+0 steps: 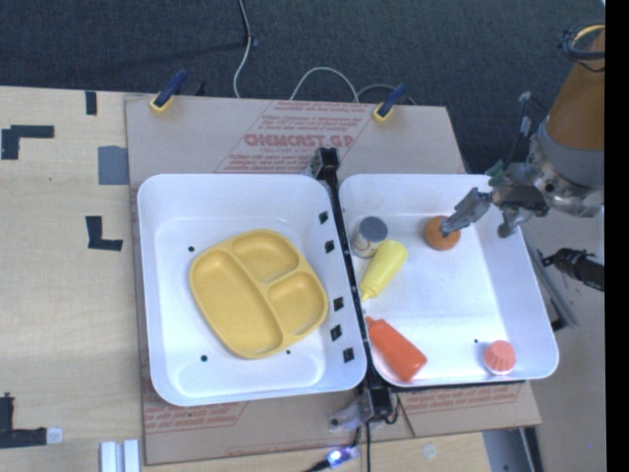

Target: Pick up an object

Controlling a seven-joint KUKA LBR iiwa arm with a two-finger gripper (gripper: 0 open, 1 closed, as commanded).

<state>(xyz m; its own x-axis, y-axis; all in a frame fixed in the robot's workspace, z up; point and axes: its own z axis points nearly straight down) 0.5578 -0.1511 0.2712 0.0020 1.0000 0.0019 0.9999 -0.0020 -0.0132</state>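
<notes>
Jaws point(479, 214) spread open, holding nothing, just beside small orange ball point(442, 233) in right bin point(511, 293). Could roll away if bumped by one finger first.

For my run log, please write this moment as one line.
arm: over right bin | end effector: beside orange ball, holding nothing | left bin: yellow tray | step: pick not done

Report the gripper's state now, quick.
Gripper: open, holding nothing, fingers spread above the right bin beside the small orange object.
</notes>
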